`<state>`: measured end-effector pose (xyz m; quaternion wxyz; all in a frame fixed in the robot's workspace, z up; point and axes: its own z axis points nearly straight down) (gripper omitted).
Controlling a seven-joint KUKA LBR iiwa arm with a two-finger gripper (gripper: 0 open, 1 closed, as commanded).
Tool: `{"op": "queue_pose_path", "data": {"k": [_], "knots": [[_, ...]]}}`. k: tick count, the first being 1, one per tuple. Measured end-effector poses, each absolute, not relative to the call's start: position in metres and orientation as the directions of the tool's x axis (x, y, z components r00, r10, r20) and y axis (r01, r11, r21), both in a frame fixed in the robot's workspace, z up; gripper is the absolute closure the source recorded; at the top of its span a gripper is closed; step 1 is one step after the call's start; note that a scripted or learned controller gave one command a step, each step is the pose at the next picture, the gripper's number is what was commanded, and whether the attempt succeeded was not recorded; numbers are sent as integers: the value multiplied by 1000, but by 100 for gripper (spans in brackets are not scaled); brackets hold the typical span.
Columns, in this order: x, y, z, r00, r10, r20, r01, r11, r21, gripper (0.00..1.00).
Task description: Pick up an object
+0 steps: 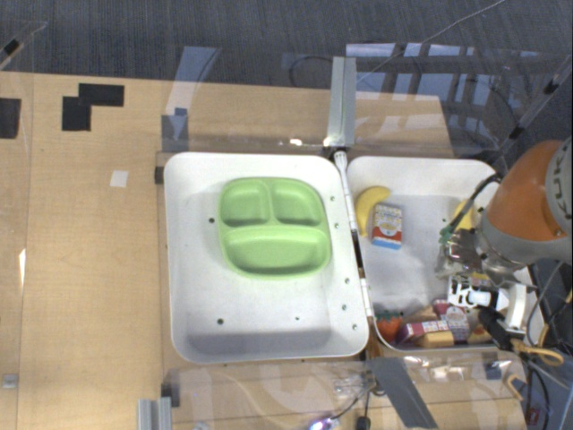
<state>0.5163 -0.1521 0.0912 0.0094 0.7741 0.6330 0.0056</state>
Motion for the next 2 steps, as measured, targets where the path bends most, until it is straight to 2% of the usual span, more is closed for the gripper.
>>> {"op": "queue_pose_path", "data": {"k": [1, 2], "knots": [[569, -87, 91, 372, 928, 7, 928, -372, 16, 100], [619, -89, 90, 354, 935, 3, 935, -354, 13, 100]]}}
